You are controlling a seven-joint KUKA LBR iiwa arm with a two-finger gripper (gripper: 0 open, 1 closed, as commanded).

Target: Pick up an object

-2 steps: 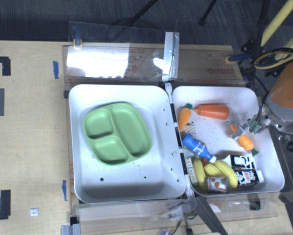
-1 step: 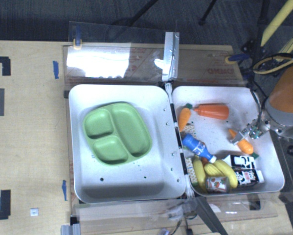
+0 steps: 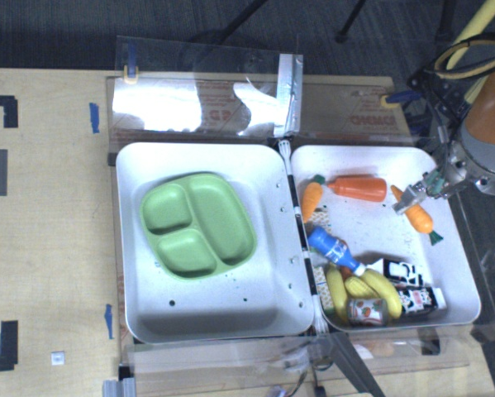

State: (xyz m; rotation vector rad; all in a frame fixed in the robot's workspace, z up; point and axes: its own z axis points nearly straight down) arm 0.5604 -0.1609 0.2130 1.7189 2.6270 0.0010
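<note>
My gripper hangs over the right bin's upper right part, at the end of the grey arm with the orange band. A small orange carrot with a green tip lies directly below and against the gripper; whether it is gripped is unclear. Further left in the same bin lie a long orange-red carrot and a smaller carrot. Toward the front sit a blue bottle, yellow bananas, a black-and-white box and a small red-labelled can.
The left bin holds a green divided plate. A clear plastic sheet stands behind the bins. Yellow and black cables hang at the top right, beside the arm.
</note>
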